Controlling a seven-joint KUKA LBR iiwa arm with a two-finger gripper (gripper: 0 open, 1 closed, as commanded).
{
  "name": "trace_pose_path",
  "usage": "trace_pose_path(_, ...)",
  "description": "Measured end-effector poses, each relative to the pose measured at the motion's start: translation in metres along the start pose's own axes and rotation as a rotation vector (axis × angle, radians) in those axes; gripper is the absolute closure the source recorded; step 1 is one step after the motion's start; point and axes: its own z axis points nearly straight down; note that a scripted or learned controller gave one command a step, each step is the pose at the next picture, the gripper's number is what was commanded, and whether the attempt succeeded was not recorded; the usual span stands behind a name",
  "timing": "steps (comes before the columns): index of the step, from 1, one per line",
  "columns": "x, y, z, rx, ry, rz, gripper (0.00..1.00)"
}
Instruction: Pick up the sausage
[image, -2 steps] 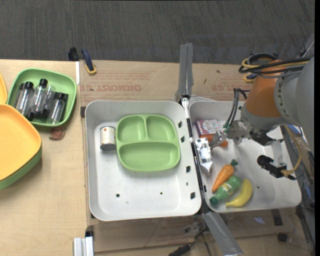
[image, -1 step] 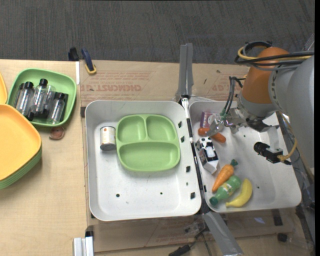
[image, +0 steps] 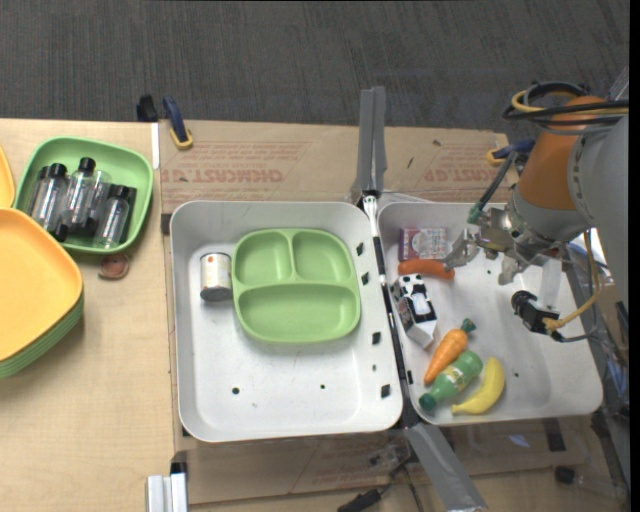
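The sausage (image: 422, 267) is a short orange-red link lying flat near the left wall of the right bin (image: 560, 385), just below a purple and white packet (image: 424, 243). My gripper (image: 463, 252) is low over the right bin, right at the sausage's right end. The view is too small to show whether it touches the sausage. The grey arm with its orange band (image: 555, 170) comes in from the upper right.
Below the sausage lie a black and white item (image: 418, 303), a carrot (image: 447, 352), a green bottle (image: 452, 380) and a banana (image: 482, 388). The left bin (image: 290, 390) holds a green divided plate (image: 296, 285) and a can (image: 214, 276). A bottle tray (image: 85, 195) and yellow plates (image: 35, 295) sit far left.
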Motion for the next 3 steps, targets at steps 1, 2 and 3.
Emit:
trace_pose_path(1, 0.030, 0.003, 0.025, 0.001, 0.001, -0.254, 0.00)
trace_pose_path(2, 0.043, 0.024, 0.026, 0.001, 0.000, -0.309, 0.00)
trace_pose_path(3, 0.036, 0.005, 0.025, 0.001, 0.001, -0.188, 0.00)
